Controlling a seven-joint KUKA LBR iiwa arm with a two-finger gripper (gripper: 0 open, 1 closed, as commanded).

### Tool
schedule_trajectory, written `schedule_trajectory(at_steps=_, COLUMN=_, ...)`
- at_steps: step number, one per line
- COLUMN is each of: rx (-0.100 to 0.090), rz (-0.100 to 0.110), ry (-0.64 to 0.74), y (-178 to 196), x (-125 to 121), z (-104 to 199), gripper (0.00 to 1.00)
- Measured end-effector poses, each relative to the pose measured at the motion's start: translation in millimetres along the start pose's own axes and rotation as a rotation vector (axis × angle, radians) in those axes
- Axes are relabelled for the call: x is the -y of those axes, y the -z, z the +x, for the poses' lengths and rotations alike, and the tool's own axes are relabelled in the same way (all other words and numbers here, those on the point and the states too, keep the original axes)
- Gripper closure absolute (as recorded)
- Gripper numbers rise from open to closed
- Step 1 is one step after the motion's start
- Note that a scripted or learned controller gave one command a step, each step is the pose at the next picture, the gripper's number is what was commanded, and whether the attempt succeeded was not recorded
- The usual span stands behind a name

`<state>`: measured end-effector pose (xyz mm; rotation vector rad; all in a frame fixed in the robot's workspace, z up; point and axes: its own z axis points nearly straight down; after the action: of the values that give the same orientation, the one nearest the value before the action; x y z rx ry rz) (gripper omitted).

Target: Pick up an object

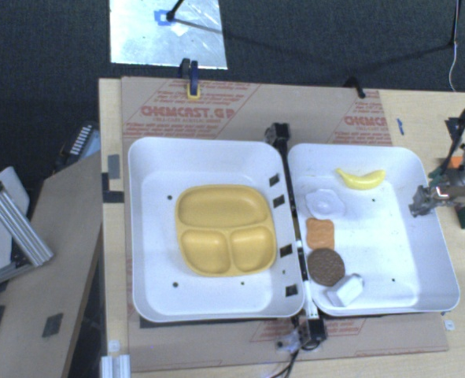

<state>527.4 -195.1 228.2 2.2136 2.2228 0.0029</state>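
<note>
Bench: cardboard-covered top (pixel 216 105) carried two shallow white bins side by side.
Left bin (pixel 149 211): held one yellow divided tray (pixel 220 231), lying flat near the middle.
Right bin (pixel 405 242): held all the small candidates, grouped toward its left side.
Arm: gripper (pixel 422 199) sat at the right rim of the right bin, well apart from every object. Nothing was visible in it; how far it stood open could not be told at this size.
Banana (pixel 362 179): yellow, near the far wall, lying alone.
Brown round piece (pixel 325 265): just beside an orange square piece (pixel 319 232).
White flower-shaped piece (pixel 324 203): pale against the bin floor, hard to read.
White block (pixel 346 290): near the front wall.
Step (judgement): approach, no grasp yet.
Next move (judgement): travel leftward over the bin, pick one object, descend; the banana looked the clearest target.
</note>
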Motion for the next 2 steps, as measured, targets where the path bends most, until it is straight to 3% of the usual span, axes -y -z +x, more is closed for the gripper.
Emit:
schedule_trajectory(at_steps=1, rx=0.000, rz=0.000, ry=0.001, y=44, x=-1, z=0, gripper=1.00)
schedule_trajectory(at_steps=2, rx=-0.001, rz=0.002, ry=0.002, y=46, x=-9, z=45, gripper=1.00)
